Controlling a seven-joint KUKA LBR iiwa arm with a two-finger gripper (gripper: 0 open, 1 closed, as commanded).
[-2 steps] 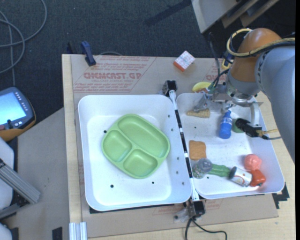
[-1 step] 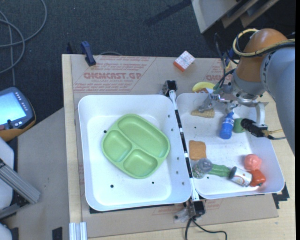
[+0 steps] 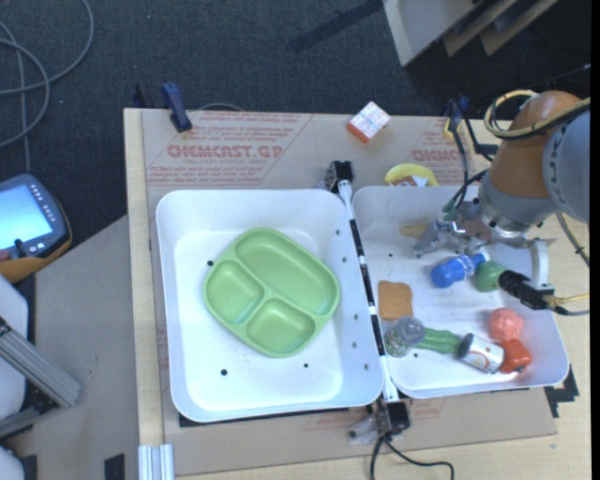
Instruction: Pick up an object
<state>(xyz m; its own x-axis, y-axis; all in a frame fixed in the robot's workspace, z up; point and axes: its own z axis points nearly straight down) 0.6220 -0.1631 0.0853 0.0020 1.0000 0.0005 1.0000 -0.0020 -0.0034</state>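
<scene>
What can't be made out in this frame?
- Gripper fingers: small and dark over the right bin, open or shut unclear.
- Yellow item behind the right bin: the bin's rim hides its lower part.
- Tan patch by the gripper: too small to identify.
- Arm: cut off by the right edge.

From my remote seat I see a dark grey carpeted floor [image 3: 234, 47] across the top of the frame, with thin grey cables [image 3: 37, 66] looping over it at upper left. The surface [image 3: 234, 150] is a tan board printed with red lettering, with a blue clamp [image 3: 174, 105] at its upper left corner. A pale wooden piece of furniture [image 3: 469, 23] juts in at upper right. At the left edge sits an orange-rimmed device with a lit screen [image 3: 23, 220].
</scene>
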